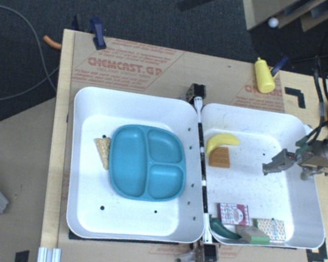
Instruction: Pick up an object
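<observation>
**Gripper hung over the right bin, nearest items to its left**

The gripper (276,163) hovered above the bare floor of the right bin (301,198), reaching in from the right. Whether its fingers were apart or together could not be told from the slanted view; nothing showed between them.

The closest candidates lay to the gripper's left, against the bin's inner wall: a banana (221,141), curved, with its long axis running roughly left to right, and a brown block (219,158) touching it just below. Both were near the fingers but clearly apart from them, with open white floor between.

Further off, along the bin's lower edge, sat a small box (232,214), a sponge (270,229) and a green piece (222,231), crowded together.

The left bin (84,164) held a blue tray (147,161) with a cracker (103,149) beside it, well away from the arm.

Judging by this, a short travel leftward and a descent would have reached the banana first.
</observation>
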Motion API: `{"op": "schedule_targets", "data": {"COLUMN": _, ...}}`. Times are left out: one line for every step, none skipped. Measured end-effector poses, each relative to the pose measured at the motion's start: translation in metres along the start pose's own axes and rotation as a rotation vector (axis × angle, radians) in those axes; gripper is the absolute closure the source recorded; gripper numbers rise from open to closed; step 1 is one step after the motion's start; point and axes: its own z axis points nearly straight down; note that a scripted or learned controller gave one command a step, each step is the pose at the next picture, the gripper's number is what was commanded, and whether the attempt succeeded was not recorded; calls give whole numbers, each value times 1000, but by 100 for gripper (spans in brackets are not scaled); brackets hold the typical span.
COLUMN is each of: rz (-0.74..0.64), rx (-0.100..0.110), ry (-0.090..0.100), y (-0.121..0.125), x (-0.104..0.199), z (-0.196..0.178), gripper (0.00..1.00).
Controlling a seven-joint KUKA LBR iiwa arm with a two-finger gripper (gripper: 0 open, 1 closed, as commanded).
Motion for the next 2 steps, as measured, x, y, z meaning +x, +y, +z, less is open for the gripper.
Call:
{"op": "schedule_targets", "data": {"rz": 0, "rx": -11, "ry": -3, "y": 99, "x": 10, "z": 181, "gripper": 0}}
{"op": "schedule_targets", "data": {"rz": -2, "rx": 14, "ry": -1, "y": 166, "x": 20, "z": 184, "gripper": 0}}
